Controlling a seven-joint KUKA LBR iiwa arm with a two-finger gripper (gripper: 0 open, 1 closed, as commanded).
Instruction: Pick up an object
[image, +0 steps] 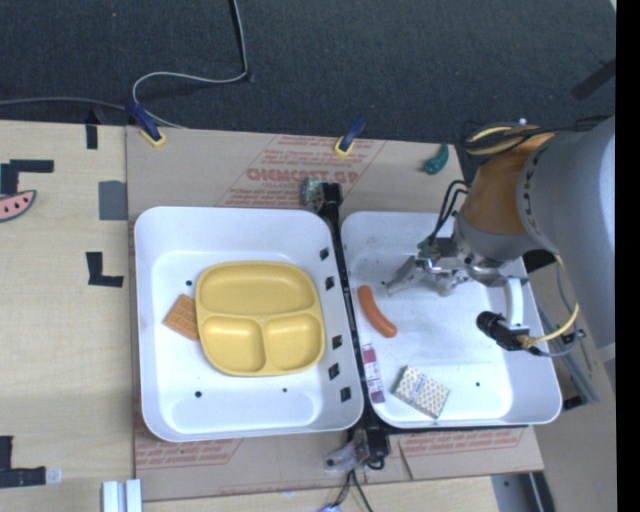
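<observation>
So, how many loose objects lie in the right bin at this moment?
3. An orange sausage-shaped piece near the bin's left wall, a thin pink strip below it along that wall, and a small patterned packet near the front. The arm may hide more.

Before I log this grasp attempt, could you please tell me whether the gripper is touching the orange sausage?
Apart. The camera view shows bare white bin floor between the gripper and the orange sausage, which lies lower left of it.
</observation>
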